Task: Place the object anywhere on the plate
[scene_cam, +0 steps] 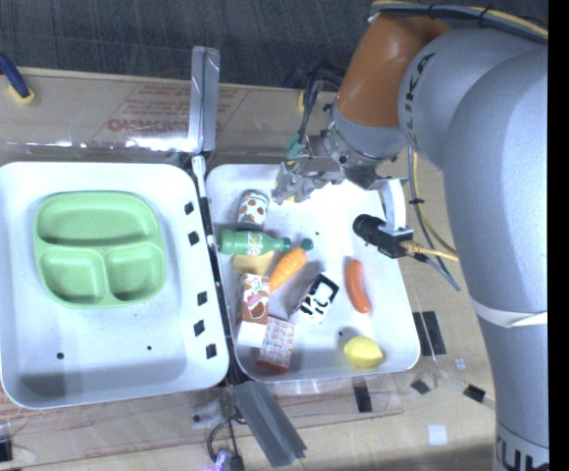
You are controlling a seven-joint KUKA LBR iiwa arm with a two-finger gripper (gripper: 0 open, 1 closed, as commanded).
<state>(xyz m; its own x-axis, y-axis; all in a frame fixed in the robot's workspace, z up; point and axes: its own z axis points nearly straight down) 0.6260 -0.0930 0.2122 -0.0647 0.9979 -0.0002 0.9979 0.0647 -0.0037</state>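
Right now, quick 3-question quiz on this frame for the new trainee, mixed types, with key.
1. True or false: the green plate sits in the left bin.
2. Which lies nearest the right bin's front right corner? A) lemon B) carrot C) green bottle
3. Fill in: the gripper hovers over the right bin's ____ edge (far/near).

Key: 1 true; 2 A; 3 far.

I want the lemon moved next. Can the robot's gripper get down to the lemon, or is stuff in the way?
Probably yes. The lemon lies alone in the near right corner of the right bin, with nothing on top of it. The gripper is at the far end; the bin wall beside the lemon may crowd it.
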